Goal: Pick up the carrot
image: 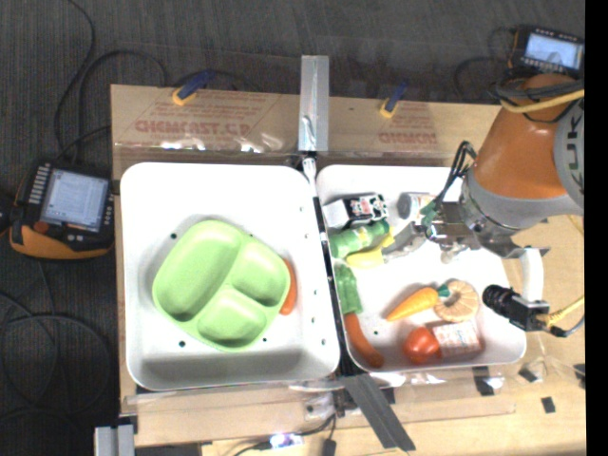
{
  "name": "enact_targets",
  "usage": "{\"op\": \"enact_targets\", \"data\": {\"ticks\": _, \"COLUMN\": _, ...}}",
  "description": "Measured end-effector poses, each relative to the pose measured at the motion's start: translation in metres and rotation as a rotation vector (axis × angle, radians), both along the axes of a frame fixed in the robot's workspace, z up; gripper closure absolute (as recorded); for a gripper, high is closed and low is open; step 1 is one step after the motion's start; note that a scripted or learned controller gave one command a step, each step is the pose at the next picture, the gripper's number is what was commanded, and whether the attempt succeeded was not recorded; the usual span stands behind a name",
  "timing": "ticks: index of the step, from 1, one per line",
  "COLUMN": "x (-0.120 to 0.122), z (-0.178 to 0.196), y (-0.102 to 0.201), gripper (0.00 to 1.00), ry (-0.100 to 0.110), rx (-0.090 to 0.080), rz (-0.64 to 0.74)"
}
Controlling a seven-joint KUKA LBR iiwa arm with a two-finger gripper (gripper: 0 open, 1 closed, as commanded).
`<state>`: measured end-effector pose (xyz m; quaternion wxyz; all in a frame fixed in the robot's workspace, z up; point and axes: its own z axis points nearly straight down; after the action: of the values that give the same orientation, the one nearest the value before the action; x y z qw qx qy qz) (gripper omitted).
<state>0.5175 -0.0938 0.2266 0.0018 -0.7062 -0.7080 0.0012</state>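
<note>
Hovering over the upper middle of the right bin, the end effector point(418, 228) sits above a yellow-green item, apart from the carrot; how far it is spread I cannot tell from this angle.

One table point(237, 117) carries two shallow white bins side by side. One grey arm point(532, 160) with an orange band reaches in from the right, its wrist bent down and leftward over the right bin point(513, 354). The left bin point(142, 350) holds one green divided plate point(220, 281), tilted, with one orange thing point(289, 291) peeking out at its right edge, mostly hidden.

The right bin holds a small clutter. One carrot point(414, 303) lies near the bin's middle, below the end effector; its long axis runs slantwise, the narrow tip pointing lower left and the thick end upper right, touching one tan ring-shaped item point(460, 300). Just below sit one red tomato-like piece point(421, 346) and one small pale box point(456, 338). One reddish-orange long piece point(361, 340) lies along the bin's lower left wall, and one green strip point(346, 288) above it. One dark and white package point(361, 207) rests at the top left corner.

Two handheld screens lie off the table: one at left point(66, 209), one at top right point(551, 50).
</note>
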Motion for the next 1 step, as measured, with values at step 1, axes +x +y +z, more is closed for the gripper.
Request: {"op": "enact_targets", "data": {"ticks": 1, "x": -0.0003, "z": -0.1377, "y": -0.028, "gripper": 0.0, "ry": -0.014, "rx": -0.002, "rz": -0.013}}
